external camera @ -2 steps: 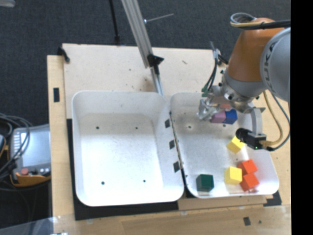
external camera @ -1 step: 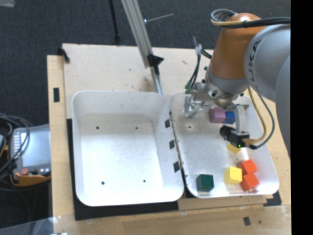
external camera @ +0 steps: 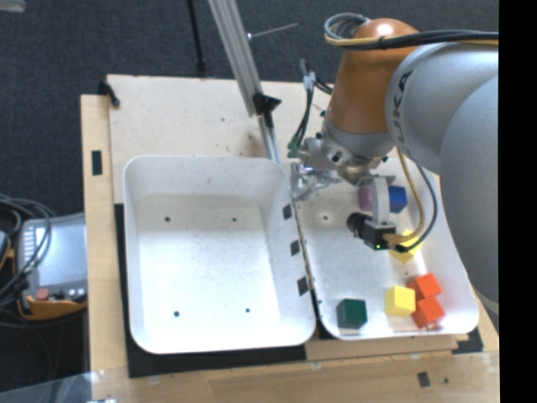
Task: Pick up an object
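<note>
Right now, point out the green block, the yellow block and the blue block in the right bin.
green block (external camera: pixel 351 312), camera view, on its top face.
yellow block (external camera: pixel 400 300), camera view, on its top face.
blue block (external camera: pixel 397 197), camera view, on its visible face beside the arm's cabling.

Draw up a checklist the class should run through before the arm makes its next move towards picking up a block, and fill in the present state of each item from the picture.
1. Blocks lie in the right bin: green block, yellow block, orange blocks, blue block. Ok.
2. Gripper is over a block: it sits at the bin's far left corner, apart from them. Not ok.
3. Gripper open and ready: cannot tell.
4. Green block stands free of its neighbours: ok.
5. Yellow and orange blocks are spaced for a clean grasp: they crowd together. Not ok.
6. Blue block is clear to reach: partly hidden by the arm. Cannot tell.
</note>
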Available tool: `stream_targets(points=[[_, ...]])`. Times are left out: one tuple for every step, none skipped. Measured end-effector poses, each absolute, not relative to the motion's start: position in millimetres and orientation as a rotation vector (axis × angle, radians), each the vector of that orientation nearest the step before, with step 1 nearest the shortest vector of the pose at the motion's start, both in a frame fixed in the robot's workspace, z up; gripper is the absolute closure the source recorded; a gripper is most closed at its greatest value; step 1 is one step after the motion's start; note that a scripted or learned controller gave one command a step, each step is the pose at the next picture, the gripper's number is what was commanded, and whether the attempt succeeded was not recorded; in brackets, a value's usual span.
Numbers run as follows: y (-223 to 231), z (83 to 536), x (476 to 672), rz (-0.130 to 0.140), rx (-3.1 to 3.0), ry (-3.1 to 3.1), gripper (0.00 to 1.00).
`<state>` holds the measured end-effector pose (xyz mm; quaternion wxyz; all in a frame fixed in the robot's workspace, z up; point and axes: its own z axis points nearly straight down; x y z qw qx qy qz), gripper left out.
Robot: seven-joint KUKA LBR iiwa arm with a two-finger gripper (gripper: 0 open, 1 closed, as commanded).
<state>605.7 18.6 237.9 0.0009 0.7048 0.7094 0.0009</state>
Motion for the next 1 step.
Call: stream_targets(points=[[67.6,230.5,611.6,0.004,2.212,2.227,1.0]])
